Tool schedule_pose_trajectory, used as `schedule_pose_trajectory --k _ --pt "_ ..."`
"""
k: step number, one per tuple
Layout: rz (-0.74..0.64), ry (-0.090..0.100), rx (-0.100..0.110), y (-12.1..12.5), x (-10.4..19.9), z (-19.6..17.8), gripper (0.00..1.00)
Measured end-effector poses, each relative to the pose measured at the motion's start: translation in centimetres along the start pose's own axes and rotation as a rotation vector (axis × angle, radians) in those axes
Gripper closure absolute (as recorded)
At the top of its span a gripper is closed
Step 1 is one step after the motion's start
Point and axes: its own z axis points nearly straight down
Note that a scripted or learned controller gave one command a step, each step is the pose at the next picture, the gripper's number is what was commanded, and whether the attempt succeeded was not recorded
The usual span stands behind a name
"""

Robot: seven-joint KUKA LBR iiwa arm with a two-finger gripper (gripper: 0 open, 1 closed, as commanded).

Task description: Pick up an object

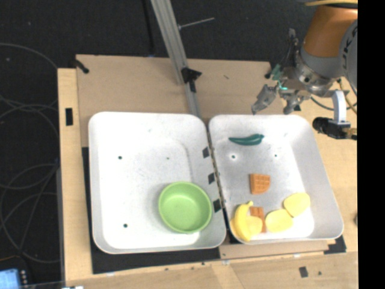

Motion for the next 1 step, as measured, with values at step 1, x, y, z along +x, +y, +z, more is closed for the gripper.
schedule_pose_trajectory --k 1 --pt "0.000 -0.001 0.000 -0.01 -0.05 0.00 0.00"
